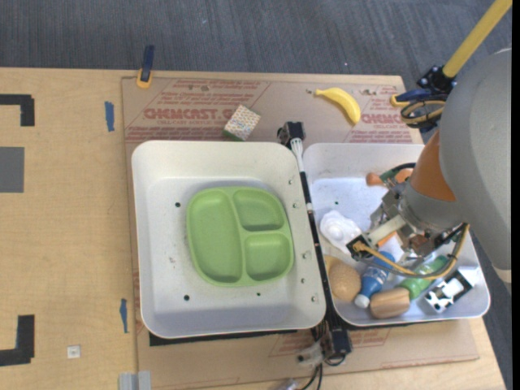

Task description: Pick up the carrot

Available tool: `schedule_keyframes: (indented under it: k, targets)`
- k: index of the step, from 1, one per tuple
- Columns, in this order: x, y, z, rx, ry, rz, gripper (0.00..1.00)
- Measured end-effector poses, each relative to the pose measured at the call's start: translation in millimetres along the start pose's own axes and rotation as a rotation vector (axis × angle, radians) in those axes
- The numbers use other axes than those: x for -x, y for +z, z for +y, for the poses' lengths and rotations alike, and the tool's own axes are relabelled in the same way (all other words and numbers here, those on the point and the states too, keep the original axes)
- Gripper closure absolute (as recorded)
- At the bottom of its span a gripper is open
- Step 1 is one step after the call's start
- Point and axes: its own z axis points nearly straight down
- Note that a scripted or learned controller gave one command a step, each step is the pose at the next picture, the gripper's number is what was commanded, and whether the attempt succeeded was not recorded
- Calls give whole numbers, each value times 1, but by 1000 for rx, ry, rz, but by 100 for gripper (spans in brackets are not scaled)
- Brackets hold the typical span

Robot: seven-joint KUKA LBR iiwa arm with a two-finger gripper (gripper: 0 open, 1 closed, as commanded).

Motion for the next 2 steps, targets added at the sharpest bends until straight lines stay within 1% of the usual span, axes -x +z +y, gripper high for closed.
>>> schedule_keyframes:
  k: [1, 2]
  targets:
    - [-2, -12, 0, 2, -7, 4, 100]
    - [-26, -95, -54, -1, 236, -5, 100]
